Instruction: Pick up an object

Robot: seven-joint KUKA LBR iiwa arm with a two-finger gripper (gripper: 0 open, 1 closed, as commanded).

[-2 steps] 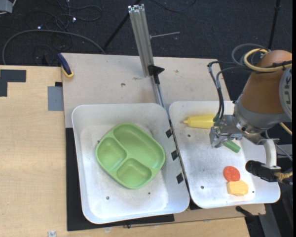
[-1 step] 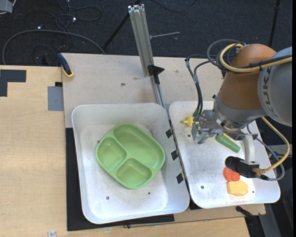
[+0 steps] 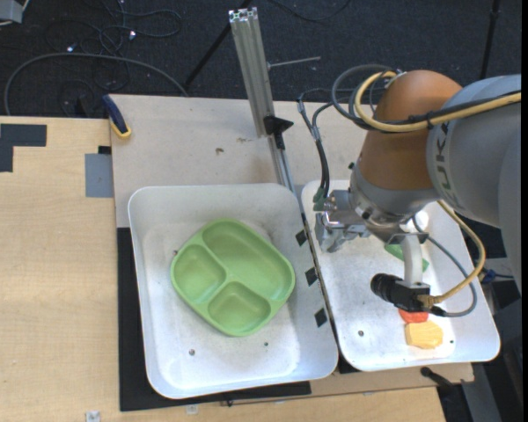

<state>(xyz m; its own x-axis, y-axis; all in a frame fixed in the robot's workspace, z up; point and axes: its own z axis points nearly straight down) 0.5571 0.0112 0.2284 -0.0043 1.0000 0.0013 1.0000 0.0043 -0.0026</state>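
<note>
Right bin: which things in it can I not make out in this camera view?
- The green object: mostly hidden under the arm; its shape is unclear.
- The yellow object: too small to identify.
- Far half of the right bin: the floor is covered by the arm, so more items could lie there.

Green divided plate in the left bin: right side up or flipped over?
Right side up. The green plate lies flat in the left bin, its three hollow compartments facing the camera, all bare.
</note>
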